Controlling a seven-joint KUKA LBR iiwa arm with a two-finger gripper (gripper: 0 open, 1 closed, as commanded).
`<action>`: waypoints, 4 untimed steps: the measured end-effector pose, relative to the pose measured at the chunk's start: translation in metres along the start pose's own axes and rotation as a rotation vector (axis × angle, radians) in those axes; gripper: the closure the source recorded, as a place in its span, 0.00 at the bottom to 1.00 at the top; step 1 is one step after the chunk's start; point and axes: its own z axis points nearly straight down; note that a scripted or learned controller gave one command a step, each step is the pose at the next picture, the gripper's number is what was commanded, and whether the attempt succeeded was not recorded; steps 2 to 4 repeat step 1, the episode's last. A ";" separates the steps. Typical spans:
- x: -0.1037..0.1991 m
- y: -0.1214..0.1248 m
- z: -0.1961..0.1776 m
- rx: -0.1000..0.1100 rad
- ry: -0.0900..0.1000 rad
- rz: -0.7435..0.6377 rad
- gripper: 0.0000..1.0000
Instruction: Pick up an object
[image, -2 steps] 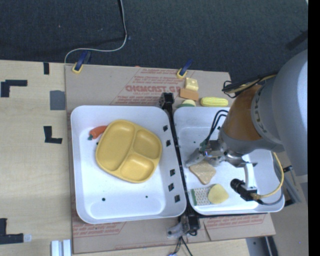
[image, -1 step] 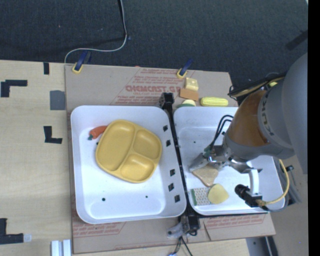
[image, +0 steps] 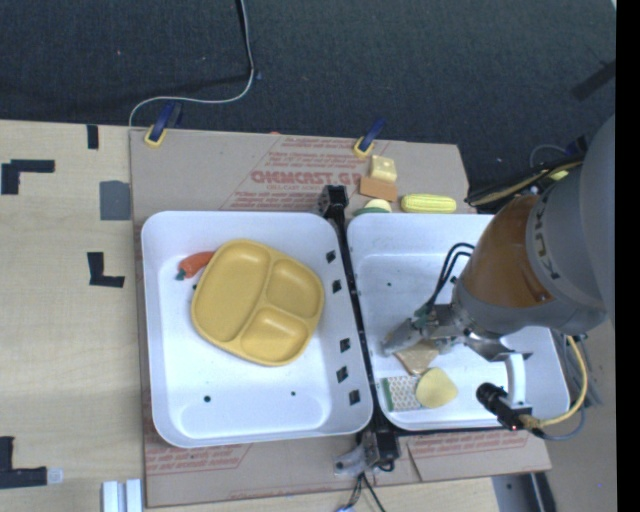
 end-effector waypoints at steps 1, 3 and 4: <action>0.000 0.000 -0.010 0.001 -0.001 0.001 1.00; 0.000 0.000 -0.010 0.001 -0.001 0.001 1.00; 0.000 0.000 -0.010 0.001 -0.001 0.001 1.00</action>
